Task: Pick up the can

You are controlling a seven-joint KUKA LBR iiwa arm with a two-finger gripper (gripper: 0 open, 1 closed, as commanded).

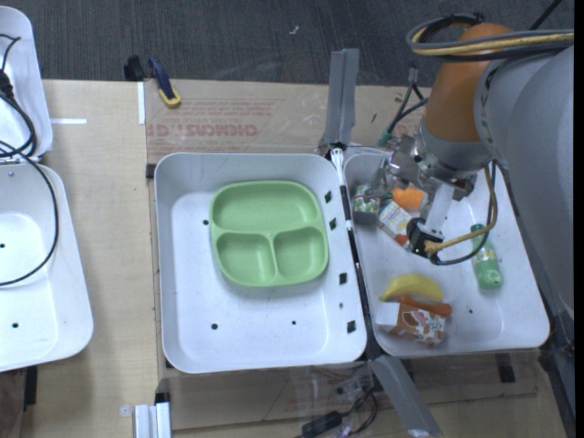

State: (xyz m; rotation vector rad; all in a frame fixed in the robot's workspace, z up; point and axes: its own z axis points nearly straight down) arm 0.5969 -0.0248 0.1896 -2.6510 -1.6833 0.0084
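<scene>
Cardboard-covered bench (pixel 100 245), dark carpet beyond its far edge; two white bins side by side. Claw (pixel 399 182) is low in the right bin (pixel 520 322), near that bin's far left corner, under the orange wrist band (pixel 461 89). Cannot tell how the claw stands; the wrist hides it. Can (pixel 366 204): dull green-grey, lying against the right bin's left wall, just beside the claw. Small orange object (pixel 410 198) and a white packet (pixel 393 217) sit close by. Nearer the front edge: banana (pixel 411 287), printed snack bag (pixel 421 325). Green bottle (pixel 488 269) lies toward the right wall. Left bin (pixel 182 336) carries a green divided plate (pixel 270 233), centred.
</scene>
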